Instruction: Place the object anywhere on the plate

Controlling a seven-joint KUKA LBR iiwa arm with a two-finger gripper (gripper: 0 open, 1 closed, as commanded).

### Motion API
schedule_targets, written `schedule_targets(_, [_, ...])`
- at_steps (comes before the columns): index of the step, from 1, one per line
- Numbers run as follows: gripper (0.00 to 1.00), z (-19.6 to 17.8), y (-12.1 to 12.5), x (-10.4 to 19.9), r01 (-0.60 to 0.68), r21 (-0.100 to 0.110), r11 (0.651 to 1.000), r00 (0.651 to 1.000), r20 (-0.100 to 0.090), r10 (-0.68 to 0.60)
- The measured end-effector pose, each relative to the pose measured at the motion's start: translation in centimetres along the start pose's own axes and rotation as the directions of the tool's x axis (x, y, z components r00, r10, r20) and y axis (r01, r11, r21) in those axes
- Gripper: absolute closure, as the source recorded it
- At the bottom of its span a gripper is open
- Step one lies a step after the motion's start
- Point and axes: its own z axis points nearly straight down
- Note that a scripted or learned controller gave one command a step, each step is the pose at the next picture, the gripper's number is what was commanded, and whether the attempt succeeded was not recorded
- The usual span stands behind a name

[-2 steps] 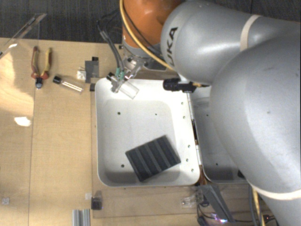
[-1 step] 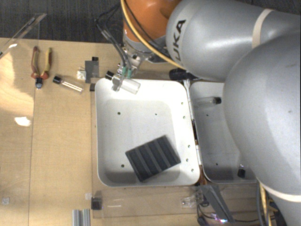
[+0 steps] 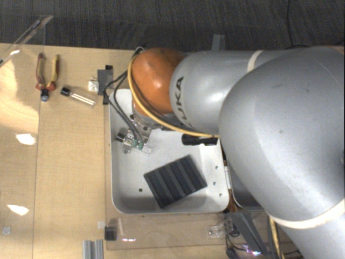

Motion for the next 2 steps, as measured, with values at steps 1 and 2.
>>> schedule_targets(1, [1.00,-10.9,2.2,-3.8,0.216,-0.004,0.976,0.976,-0.004,-0.216])
schedule_targets(2, [1.00,0.1,1.1,-2.4,0.227,0.001,0.974,0.974,-0.002,-0.227])
